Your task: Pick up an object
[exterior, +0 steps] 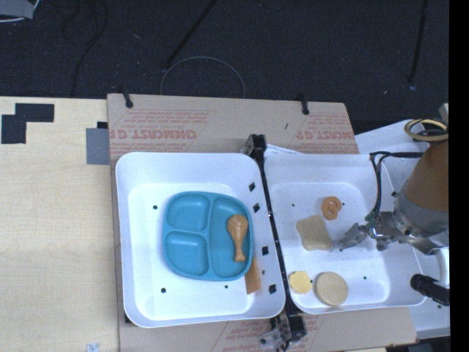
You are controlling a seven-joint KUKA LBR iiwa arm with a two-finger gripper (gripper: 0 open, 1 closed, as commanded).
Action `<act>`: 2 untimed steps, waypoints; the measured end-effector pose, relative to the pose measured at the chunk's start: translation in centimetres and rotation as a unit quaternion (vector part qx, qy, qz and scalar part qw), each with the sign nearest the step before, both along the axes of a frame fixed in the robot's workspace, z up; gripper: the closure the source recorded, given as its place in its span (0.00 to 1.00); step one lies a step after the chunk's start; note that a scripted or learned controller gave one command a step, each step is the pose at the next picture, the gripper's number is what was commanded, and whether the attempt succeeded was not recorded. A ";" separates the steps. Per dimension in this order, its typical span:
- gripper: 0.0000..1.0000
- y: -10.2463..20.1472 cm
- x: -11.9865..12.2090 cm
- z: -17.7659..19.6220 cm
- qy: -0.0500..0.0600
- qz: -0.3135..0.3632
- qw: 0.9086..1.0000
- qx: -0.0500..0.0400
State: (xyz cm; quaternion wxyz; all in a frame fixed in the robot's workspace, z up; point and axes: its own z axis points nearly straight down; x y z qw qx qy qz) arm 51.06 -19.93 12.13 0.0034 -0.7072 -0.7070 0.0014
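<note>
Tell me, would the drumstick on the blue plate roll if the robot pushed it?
The drumstick probably wouldn't roll far: one end looks fatter, so it would likely curve. It lies in a compartment of the blue plate, whose ridges might stop it. It looks stiff.

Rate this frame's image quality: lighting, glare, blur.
Camera view: lighting even and soft, with faint shadows beside the blue tray and drumstick; no strong glare, though the white bins look bright and washed; overall slightly soft, and the gripper is blurry, its fingers hard to resolve; the background above is very dark.
</note>
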 end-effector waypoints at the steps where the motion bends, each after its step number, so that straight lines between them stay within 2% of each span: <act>1: 0.00 0.1 0.0 -3.5 -0.002 0.000 1.000 -0.001; 2: 1.00 0.0 0.1 -2.3 -0.003 -0.002 1.000 -0.001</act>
